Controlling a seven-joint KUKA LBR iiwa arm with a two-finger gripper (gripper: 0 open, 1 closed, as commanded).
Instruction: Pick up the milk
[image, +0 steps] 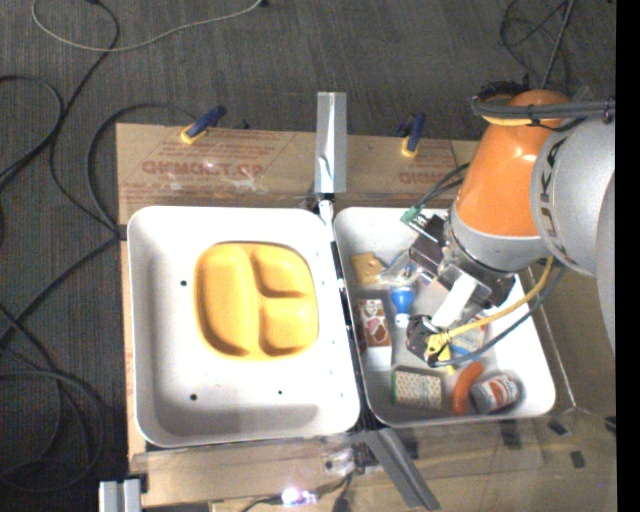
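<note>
Overhead slanted view of a table (140, 160) covered with brown cardboard, bearing two shallow white bins side by side; the left bin (160, 390) contains a yellow divided tray (257, 298), lying flat near the bin's centre, with three compartments facing up; the right bin (540, 385) contains several small grocery items. The grey arm (585, 200), with its orange band (505, 170), reaches in from the right and hangs over the right bin; its pincer (420, 335) points down toward the middle of that bin, near a small blue-topped bottle (402, 300); whether the pincer is open or closed cannot be told, since the wrist and yellow cabling hide its tips. The milk (374, 322), a small carton with a red-and-white face, lies near the left wall of the right bin, just left of the pincer and apart from it; a yellow packet (367, 268) lies above it; a patterned box (418, 388), an orange item (466, 386) and a tin can (497, 392) lie along the bin's near edge.
</note>
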